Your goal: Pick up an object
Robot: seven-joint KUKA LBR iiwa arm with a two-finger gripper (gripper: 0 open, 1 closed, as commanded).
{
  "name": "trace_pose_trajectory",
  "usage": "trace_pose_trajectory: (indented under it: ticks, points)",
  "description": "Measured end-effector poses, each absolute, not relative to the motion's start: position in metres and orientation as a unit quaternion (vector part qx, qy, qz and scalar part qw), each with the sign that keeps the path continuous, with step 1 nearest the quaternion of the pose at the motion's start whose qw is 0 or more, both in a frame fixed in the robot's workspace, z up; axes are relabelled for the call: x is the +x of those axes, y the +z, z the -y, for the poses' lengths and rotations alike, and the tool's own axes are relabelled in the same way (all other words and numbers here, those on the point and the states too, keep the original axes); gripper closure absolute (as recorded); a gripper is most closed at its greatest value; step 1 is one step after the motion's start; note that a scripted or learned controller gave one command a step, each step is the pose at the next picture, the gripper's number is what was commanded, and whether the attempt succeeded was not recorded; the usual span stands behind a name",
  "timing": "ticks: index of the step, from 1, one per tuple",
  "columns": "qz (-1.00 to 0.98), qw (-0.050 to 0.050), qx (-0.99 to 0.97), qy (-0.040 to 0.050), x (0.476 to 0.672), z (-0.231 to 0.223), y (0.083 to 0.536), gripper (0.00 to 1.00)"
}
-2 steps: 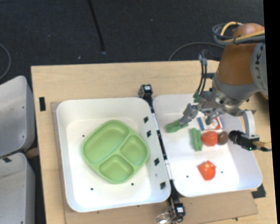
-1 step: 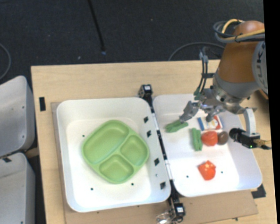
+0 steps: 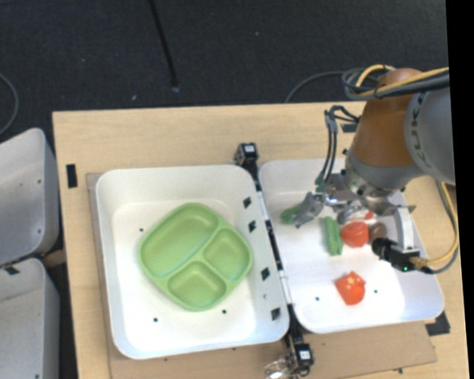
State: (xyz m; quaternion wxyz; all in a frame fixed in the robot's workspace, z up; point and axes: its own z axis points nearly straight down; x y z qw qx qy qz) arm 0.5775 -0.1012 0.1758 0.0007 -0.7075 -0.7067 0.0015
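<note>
gripper point(image 3: 344, 206) hangs low over the right bin point(image 3: 309, 312); whether it is open or closed, i cannot tell. green stick point(image 3: 333, 236) and orange ball point(image 3: 354, 234) lie just beneath it, red piece point(image 3: 350, 288) nearer the front. green tray point(image 3: 195, 255) sits in the left bin point(image 3: 125, 328).

Even overhead light, white bins point(image 3: 111, 232) bright and nearly washed out, dark floor point(image 3: 212, 42) underexposed, soft faint shadows, slightly blurry and grainy throughout

A pale wooden tabletop point(image 3: 153, 134) is seen carrying two shallow white bins side by side: the left bin point(image 3: 120, 312) toward nine o'clock, the right bin point(image 3: 412, 306) toward three o'clock.
</note>
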Motion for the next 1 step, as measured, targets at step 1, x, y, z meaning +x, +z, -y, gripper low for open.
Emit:
trace_pose_trajectory:
  ticks: [1]
  points:
    - [0.706, 0.001, -0.708, 0.0016, 0.5764, 0.1121, 0.1275, 0.00]
